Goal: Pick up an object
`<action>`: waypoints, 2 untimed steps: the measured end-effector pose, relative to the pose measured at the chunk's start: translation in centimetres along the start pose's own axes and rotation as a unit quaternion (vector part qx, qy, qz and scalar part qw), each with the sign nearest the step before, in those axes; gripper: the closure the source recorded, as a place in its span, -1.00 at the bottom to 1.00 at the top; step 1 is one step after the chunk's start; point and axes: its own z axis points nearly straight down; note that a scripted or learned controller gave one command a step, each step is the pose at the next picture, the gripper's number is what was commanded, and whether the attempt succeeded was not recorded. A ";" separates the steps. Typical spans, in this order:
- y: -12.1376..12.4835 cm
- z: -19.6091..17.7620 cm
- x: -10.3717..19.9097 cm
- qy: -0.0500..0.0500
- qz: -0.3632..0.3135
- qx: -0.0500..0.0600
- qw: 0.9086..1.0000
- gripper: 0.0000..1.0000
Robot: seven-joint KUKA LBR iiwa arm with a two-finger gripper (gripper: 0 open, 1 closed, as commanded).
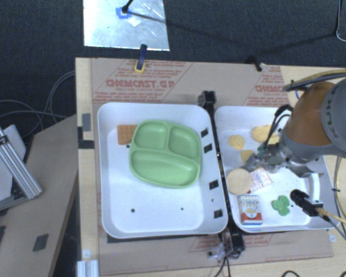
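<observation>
Tan round cookie [239, 181] lies in the right bin [317, 221], just below-left of the gripper [259, 160], whose fingers' spread cannot be told from this view.

Green tray [164, 153] — smooth plastic, slight sheen. White bins [112, 172] — matt plastic. Bench board [179, 79] looks like printed brown paper over a sheet. Foil-like metal sheet [126, 16] — dull glare.

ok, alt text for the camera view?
The grey arm's gripper hangs low over the right bin, among yellow discs, a green toy and a small carton. The left bin holds a green divided plate.
</observation>
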 end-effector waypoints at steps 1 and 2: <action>0.1 -1.3 0.0 0.000 0.000 -0.002 1.000 1.00; -0.2 -5.8 0.4 -0.001 -0.002 -0.004 1.000 1.00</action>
